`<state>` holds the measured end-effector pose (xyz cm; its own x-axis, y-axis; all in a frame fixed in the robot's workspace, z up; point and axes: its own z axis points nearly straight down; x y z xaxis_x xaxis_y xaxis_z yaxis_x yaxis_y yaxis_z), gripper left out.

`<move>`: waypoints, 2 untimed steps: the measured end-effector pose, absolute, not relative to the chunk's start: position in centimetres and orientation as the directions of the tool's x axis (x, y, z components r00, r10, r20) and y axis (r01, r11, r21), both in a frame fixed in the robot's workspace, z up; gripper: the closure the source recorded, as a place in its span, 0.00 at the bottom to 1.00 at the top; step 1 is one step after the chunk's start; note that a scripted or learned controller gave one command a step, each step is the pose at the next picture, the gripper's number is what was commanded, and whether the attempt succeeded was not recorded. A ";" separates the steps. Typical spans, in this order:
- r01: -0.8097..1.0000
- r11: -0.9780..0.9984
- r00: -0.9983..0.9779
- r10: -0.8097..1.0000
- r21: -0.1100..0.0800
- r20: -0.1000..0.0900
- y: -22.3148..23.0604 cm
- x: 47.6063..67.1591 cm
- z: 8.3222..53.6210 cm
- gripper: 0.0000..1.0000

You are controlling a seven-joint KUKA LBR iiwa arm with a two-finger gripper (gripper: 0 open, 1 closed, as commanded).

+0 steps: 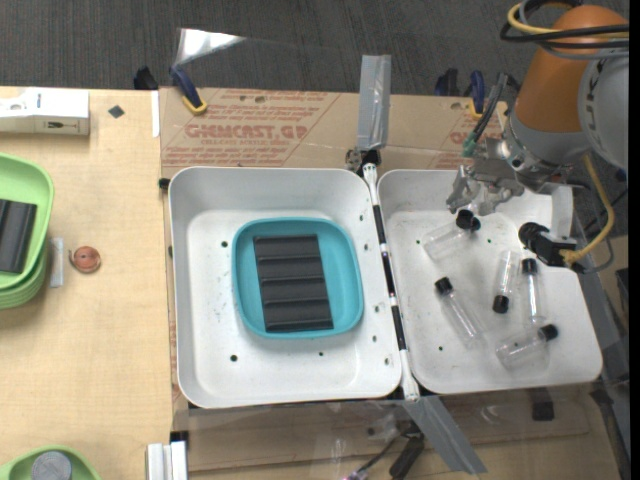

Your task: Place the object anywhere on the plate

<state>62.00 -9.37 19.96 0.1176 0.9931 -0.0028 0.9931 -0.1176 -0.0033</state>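
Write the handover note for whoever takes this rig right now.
Gripper: over the back left corner of the right bin, just above a clear vial; nothing seen held.
Plate: teal, in the left bin, carrying a dark ridged insert and none of the vials.
Other black-capped vials lie loose in the right bin.
Done: nothing placed yet.
Left: pick a vial and set it on the plate.

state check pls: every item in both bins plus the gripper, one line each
plate: flat in left bin, carries a dark ridged insert, no vial on it
vials: lying on their sides, loose in right bin, black caps on
gripper: above right bin's far edge, nothing seen between its fingers
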 end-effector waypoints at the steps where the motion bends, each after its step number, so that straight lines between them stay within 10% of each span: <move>1: 0.999 -0.036 0.036 0.999 -0.003 -0.001 -2.6 58.5 19.1 1.00; 2: 0.990 0.141 -0.141 0.990 -0.004 0.000 0.9 53.9 19.0 1.00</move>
